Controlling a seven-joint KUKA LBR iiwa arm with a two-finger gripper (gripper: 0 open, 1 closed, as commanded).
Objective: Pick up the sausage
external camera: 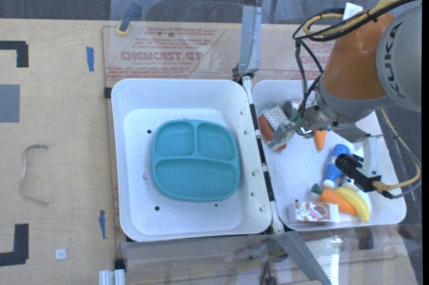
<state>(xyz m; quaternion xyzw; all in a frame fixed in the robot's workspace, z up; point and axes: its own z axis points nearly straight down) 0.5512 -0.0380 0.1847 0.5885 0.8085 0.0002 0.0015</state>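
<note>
**Gripper low in the right bin, sausage just beside it**

The grey arm [365, 62], with its orange band, reaches in over the right bin's far corner and ends at the gripper [284, 134]. The gripper sits low over the upper left part of the right bin [295, 169]. Whether it is open or closed cannot be told from this slant.

The left bin [127, 163] lies well apart from the gripper, toward the view's left, across the two touching rims. In it rests a teal divided plate [196, 161].

Toward the view's bottom right, far from the gripper, a yellow banana [357, 202] lies against an orange piece [333, 198]. A small white carton [314, 212] sits just beside them at the bin's near wall. A blue bottle [334, 168] lies between that cluster and the gripper.

A red-and-white patterned box [273, 119] sits just above and left of the gripper. The sausage [266, 131], reddish brown, lies directly left of the gripper, near the bin's left wall. It looks close to touching the gripper, but a hold on it cannot be made out. A small carrot [320, 139] lies near the gripper on its right.
</note>
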